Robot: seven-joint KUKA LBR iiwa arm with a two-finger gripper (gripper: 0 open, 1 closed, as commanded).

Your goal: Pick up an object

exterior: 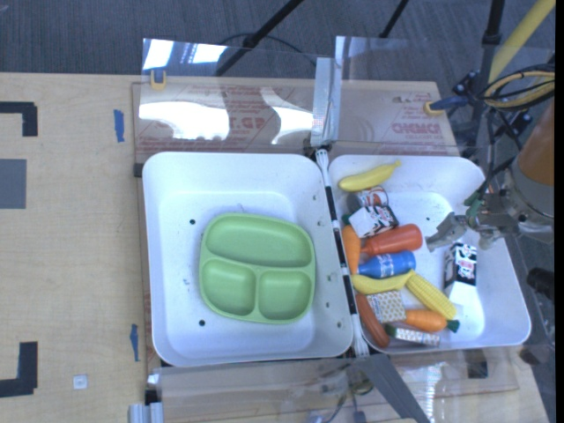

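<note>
1. Gripper hangs at the right of the frame, over the right bin, and we see its two fingers spread apart with nothing between them.
2. We read the fingertips as pointing toward the left of the frame, at the pile of toys along the bin's left wall.
3. Nearest to it we find a small black-and-white carton, just below and a touch right of the fingertips, lying alone on the bin floor.
4. Its long axis runs nearly up and down the frame, tipped slightly, so we judge the fingers would need to close across its short side.
5. Further left we see an orange carrot-shaped toy above a blue bottle, both lying roughly across the frame and touching.
6. Below these lie a corn cob, slanting down to the right, and a small carrot near the lower edge.
7. A yellow banana sits apart at the top of the bin.
8. Left bin holds a green divided plate, well apart from the gripper.
9. We judge the task not yet begun in earnest: nothing is lifted, and the lone carton looks the easiest pick, since nothing crowds it.
</note>
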